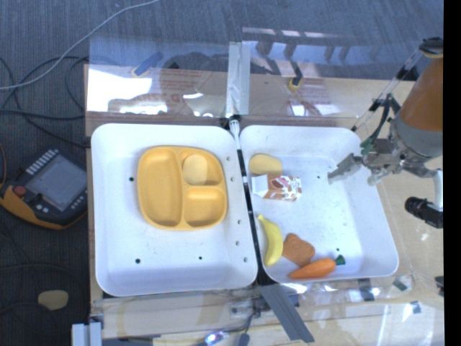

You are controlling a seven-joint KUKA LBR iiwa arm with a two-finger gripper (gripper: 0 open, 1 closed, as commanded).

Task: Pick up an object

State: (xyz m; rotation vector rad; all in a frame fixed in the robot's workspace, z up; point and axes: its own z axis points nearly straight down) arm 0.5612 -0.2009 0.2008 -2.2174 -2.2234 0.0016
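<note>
Gripper (354,166) hovered over right bin (374,225) far-right edge; finger state could not be determined. Nearest candidate, snack packet (282,187), lay left of gripper. Carrot (314,268) lay nearer camera, long axis left-right.
</note>
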